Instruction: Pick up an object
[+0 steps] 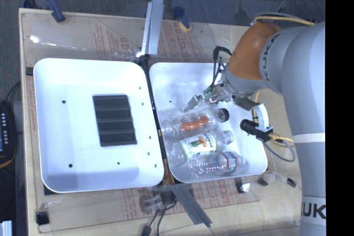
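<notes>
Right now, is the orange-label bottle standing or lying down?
Lying down. The orange-label bottle rests on its side in the right bin, its length running across the floor.

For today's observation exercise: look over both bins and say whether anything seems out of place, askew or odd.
Nothing looks spilled or broken. The clear plastic bottles lie on their sides, heaped at mixed angles in the right bin. The one odd item is a dark ribbed panel lying flat in the left bin.
</notes>
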### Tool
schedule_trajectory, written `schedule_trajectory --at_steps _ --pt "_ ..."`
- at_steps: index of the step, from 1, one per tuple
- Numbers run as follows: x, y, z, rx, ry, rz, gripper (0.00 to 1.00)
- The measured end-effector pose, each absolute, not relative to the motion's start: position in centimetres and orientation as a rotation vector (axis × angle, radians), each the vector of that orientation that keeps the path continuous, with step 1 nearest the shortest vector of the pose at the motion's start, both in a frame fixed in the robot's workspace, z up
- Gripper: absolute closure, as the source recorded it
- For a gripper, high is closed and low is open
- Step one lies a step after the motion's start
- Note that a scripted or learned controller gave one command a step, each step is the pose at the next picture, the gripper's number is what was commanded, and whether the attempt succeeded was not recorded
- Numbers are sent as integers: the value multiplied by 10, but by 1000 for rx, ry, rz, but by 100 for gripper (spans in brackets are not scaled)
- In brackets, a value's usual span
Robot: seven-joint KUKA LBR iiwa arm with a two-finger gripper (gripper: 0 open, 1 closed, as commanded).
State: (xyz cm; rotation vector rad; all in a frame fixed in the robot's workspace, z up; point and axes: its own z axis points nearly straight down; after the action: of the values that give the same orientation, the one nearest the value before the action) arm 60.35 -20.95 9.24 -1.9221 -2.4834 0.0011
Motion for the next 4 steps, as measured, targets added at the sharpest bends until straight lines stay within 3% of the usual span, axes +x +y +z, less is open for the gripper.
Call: schedule_trajectory --at_steps 1,2,3,4 --pt "604 -209 103 -1918 -2487 2 100" --pt "591 -204 93 -1907 -2499 -2 100" --pt "590 -205 92 -1907 -2497 0 0" --pt "517 -178 93 -1860 -2535 -1 0"
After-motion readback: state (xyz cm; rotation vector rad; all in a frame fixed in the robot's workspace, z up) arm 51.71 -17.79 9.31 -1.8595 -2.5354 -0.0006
